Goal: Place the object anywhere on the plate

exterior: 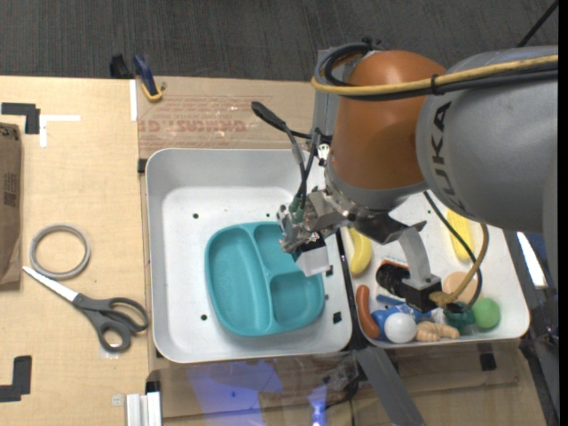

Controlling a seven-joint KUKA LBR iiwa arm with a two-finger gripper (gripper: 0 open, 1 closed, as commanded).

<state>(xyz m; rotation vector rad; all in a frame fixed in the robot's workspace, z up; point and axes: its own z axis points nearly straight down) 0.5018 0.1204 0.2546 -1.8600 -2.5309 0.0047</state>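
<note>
The gripper (300,238) is seen over the right edge of the teal plate (262,282) in the left bin (177,238). Whether anything is pinched cannot be told; the finger state is unclear. Toys are heaped in the right bin (515,304): a banana (359,251), a white ball (399,327), a green ball (485,314).
</note>
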